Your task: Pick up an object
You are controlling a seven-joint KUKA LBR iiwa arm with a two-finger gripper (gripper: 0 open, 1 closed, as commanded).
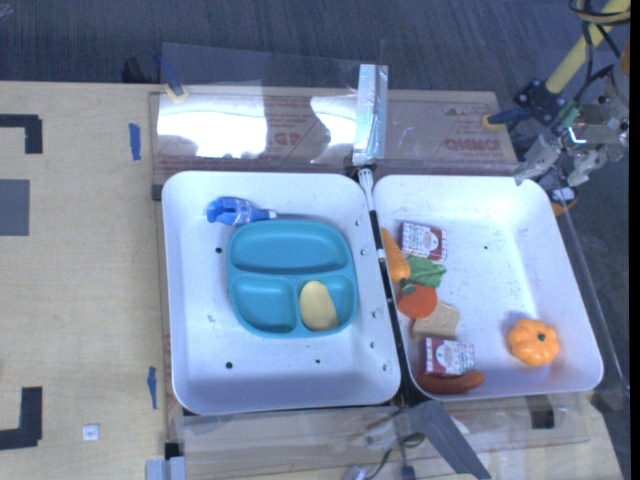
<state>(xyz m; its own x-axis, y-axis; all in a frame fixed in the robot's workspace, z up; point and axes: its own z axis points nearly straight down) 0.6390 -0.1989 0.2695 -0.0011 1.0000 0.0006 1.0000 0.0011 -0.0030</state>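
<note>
— Which object do we go for? The orange pumpkin (533, 341) sits alone near the front right corner of the right bin (500, 213), well apart from the pile against that bin's left wall.

— We'd pick it too. It looks like a hollow plastic toy, so we judge it light and stiff, though its rounded, ribbed skin may slip under the pads. We'd close across its middle, below the stem.

— And the pile?

— The carrot (396, 258), tomato (418, 301), bread slice (437, 319) and two small red packets (422, 239) touch or overlap; harder to separate. The yellow piece (318, 305) rests in the blue tray (290, 248) in the left bin (190, 268).

— Where's our gripper (560, 163)?

— Above the right bin's back right corner, we think; it's small and cluttered there, so whether the claw is apart or together we cannot tell.
</note>
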